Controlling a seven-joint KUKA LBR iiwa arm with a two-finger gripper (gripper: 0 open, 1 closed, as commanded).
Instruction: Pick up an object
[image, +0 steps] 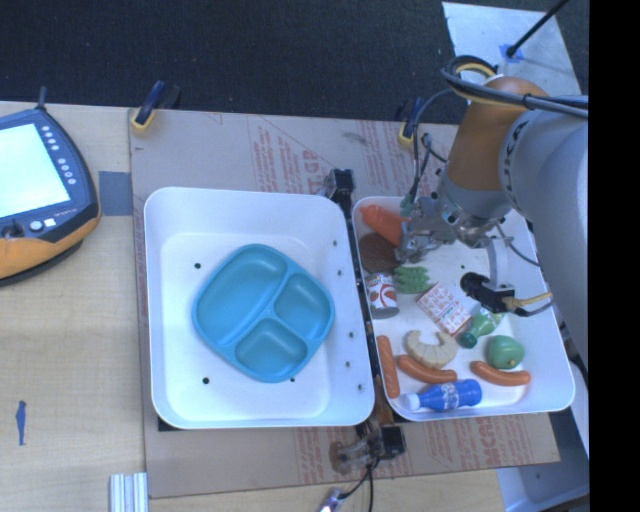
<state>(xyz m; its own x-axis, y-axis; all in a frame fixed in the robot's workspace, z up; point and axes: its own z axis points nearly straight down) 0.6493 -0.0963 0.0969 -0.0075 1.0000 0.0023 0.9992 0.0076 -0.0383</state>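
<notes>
Nearest the camera, the tabletop (70, 340) ran along the lower edge, well below and to the left of the end effector (418, 243). A brown board (290, 155) covered its middle and carried both bins. The grey arm (545, 170), with its orange band (483, 125), came in from the right and bent down to the end effector over the upper part of the right bin (548, 395). The left bin (160, 300) lay just left of the end effector, across the shared rims, and held a blue divided plate (263, 312), down and to the left of it. A handheld control pad (40, 195) sat far to the left on the tabletop.

The end effector hung low among the toys, and its fingertips were lost in the clutter; whether they were spread or pressed together could not be told, and nothing could be seen held between them. An orange carrot (381, 220) lay just to its left, touching or nearly so, with a dark brown piece (376, 254) just below that. A green leafy toy (411, 279) lay directly beneath the end effector. A small can (382, 296) stood lower left. Farther down lay a checked packet (444, 306), a croissant (432, 349), two sausages (424, 370) (499, 376), a green apple (505, 352) and a blue bottle (447, 398).
</notes>
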